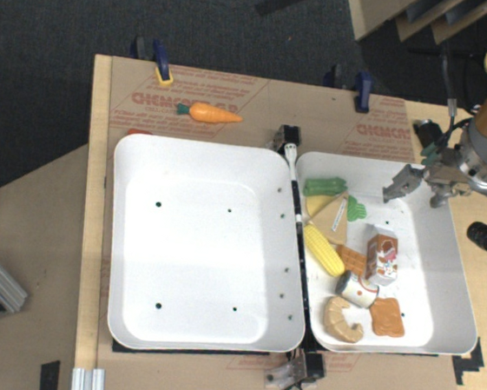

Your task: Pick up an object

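Resting on a cardboard-topped bench [237,102] over dark carpet [116,9], two white bins [141,169]; claw [419,190] spread wide, holding nothing.

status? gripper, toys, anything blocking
Two-finger gripper open, nothing between fingers, above right white bin far corner. Toy food pile incl. yellow plastic corn untouched. Nothing blocking.

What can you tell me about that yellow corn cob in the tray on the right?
The corn cob looks like a plastic toy: bright yellow, ridged with kernel rows, tapering at its ends. It lies flat on a slant along the left side of the right bin, next to the divider. Its upper end meets a pale yellow wedge, and its lower end sits by an orange piece.
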`<state>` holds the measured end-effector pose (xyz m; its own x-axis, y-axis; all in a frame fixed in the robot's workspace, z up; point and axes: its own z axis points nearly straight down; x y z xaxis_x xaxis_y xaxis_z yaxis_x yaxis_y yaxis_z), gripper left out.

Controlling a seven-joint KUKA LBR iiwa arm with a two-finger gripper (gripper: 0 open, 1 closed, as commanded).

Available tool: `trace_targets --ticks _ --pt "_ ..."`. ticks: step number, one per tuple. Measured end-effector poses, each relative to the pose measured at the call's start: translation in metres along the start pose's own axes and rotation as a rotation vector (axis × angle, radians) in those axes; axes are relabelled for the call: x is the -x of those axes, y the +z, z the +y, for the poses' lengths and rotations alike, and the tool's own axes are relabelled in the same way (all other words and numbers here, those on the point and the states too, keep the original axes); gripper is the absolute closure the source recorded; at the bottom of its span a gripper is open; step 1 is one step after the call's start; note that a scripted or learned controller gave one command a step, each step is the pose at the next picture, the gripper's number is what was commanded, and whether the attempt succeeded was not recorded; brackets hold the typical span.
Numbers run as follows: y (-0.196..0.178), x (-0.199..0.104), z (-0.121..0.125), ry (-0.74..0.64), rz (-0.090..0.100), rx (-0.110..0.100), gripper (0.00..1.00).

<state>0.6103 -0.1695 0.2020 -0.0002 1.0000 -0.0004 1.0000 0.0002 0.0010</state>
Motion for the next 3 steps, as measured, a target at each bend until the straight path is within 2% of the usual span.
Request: trace_targets --ticks 1,2,3 --pt "0.123 0.027 0.022 0.001 0.001 -0.004 0.0" --pt "0.106 0.027 0.024 0.0 -0.002 0.002 1.0" --pt "0.118 0.057 -0.015 0.004 0.0 -0.005 1.0"
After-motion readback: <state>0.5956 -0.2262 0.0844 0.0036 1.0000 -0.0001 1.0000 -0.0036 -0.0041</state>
